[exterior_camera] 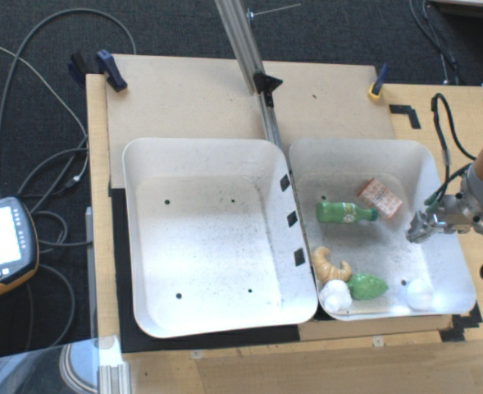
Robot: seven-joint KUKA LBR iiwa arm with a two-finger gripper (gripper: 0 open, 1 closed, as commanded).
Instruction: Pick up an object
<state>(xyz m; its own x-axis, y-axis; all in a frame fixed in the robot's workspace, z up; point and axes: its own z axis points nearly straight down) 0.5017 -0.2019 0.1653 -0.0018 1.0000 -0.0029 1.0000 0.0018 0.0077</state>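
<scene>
Fingers [417,226] sit at the right wall of the right bin [426,164], low over the floor near the rim. Can't tell how far apart they are: tip is a small grey blur. Nothing visible between them. Can't tell if they touch the bin wall either.

Counts, right bin, placed relative to the fingers:
- 1 green bottle [345,213], lying on its side, to the left of the fingers, near but apart.
- 1 reddish packet [380,197] in clear wrap, up-left of the fingers, just beside the bottle's end, closest item to the fingers.
- 1 tan croissant-shaped piece [330,263], down-left, well apart, against the divider side of the bin.
- 1 green rounded object [367,286], down-left, just beside the tan piece.
- 1 white round object [336,296], further down-left at the bin's front corner, touching or nearly touching the green one.
- 1 white ball-like object [420,294], straight below the fingers near the front right corner, apart from them.

Total 6 items, all in the right bin.

Left bin [198,156]: 1, well left of the fingers, across the divider. Both bins rest on the tabletop [192,97].
</scene>
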